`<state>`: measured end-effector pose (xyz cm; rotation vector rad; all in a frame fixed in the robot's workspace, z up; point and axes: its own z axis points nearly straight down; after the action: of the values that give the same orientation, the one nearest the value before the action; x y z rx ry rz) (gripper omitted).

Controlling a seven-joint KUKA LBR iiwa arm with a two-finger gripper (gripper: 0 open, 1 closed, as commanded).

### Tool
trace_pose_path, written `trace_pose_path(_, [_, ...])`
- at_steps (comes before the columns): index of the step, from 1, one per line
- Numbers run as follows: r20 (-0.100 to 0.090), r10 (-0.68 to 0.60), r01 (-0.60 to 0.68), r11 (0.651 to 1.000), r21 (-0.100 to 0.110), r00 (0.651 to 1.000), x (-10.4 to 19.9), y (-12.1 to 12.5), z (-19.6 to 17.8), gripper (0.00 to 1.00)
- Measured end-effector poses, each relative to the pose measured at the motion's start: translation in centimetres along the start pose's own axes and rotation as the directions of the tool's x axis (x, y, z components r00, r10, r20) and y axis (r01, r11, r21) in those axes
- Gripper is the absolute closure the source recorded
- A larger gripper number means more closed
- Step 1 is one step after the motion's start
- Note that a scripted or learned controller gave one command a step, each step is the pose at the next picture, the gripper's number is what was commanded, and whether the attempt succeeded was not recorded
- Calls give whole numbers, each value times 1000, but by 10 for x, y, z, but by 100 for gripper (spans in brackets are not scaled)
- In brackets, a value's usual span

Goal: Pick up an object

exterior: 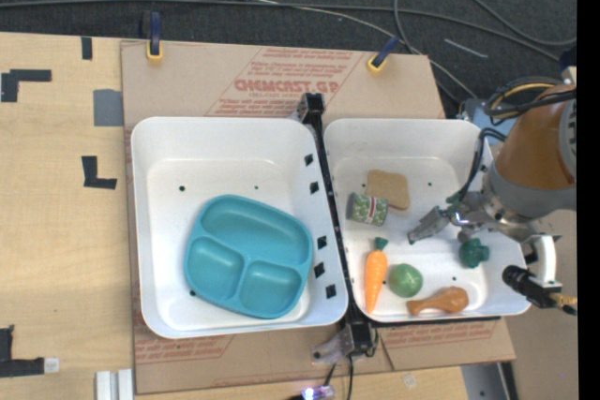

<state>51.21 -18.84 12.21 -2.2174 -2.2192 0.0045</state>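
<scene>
Gripper (433,225) poised low in my white right-hand bin (417,138), fingers spread and empty. Small dark-green plastic toy (472,251) lies just behind it, round green ball (405,279) below; closing here may catch nothing.

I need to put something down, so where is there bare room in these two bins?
Left bin: bare floor behind the blue tray, toward the far wall. Right bin: a strip behind the brown slice and can. Crowded at its front, around the carrot, green ball, drumstick and gripper.
</scene>
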Motion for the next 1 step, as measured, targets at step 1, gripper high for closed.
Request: trace_pose_path(1, [3, 0, 0, 1000, -5, 1000, 0, 0, 39, 0])
